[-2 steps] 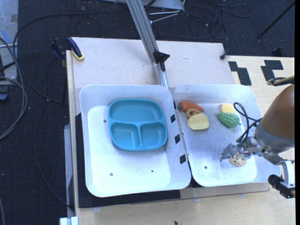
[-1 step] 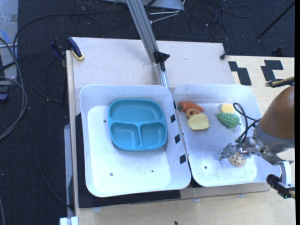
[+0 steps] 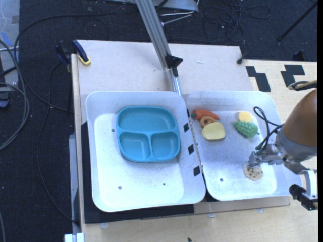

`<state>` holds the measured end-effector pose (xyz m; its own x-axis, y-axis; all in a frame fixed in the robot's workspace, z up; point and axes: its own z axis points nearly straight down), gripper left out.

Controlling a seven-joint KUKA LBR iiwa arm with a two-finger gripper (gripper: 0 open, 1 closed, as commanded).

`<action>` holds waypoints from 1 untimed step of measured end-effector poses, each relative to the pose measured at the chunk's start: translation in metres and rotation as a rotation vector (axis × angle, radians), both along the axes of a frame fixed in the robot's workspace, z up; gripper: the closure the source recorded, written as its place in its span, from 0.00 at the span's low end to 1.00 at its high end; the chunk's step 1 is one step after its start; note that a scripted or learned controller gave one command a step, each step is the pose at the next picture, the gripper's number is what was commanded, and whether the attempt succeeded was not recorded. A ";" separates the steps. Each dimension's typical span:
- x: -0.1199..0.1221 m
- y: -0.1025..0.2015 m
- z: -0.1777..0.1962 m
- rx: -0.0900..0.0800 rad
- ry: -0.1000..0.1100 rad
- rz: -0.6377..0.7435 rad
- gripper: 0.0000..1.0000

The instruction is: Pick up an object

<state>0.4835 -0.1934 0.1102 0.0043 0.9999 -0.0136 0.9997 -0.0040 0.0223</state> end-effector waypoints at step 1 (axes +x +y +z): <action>-0.004 0.004 0.060 0.012 0.018 0.006 1.00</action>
<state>0.4790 -0.1892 0.1705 -0.0023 1.0000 -0.0018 1.0000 0.0023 0.0045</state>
